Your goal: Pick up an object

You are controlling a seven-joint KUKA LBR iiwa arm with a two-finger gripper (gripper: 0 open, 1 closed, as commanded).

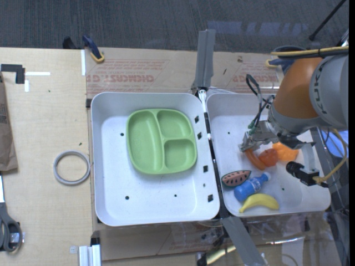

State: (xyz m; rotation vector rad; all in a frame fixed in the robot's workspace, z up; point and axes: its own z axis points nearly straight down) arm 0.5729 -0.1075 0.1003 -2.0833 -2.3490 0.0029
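Standing over the tan bench [44,121], I see two shallow white bins side by side, with dark carpet beyond the far edge. The left bin [111,193] carries a green divided plate [162,141]. Out on the bare bench lie a grey ring [71,167] and, at the near corner, a pair of scissors [10,233].

The grey arm [333,87], with its orange band [297,90], reaches into the right bin [227,126] and angles down. Its gripper [248,144] sits low, just beside an orange toy [272,155], at the toy's far-left end. Whether the fingers are parted or clenched I cannot tell; no object shows between them. Nearer me than the fingers lie a watermelon slice toy [236,177], a blue bottle-shaped toy [249,187] and a yellow banana [259,203], clustered close together.
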